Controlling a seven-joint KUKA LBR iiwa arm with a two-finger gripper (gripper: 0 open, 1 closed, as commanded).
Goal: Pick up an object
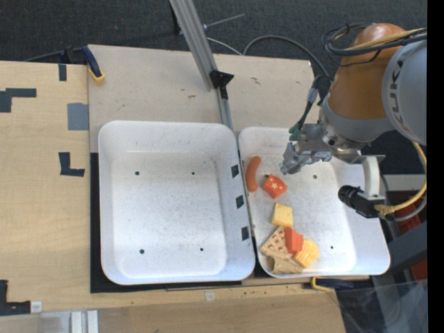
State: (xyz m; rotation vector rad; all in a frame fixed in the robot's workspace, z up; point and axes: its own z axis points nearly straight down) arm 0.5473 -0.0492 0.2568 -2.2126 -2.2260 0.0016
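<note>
Camera view: gripper [290,164] is hovering just right of the orange sausage [252,173] in the right bin [361,255]; its grip state cannot be told. Nothing is being lifted; pickup remains undone.

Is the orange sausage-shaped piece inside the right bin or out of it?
Inside: the orange sausage-shaped piece lies on the right white bin floor, by its left wall.
</note>
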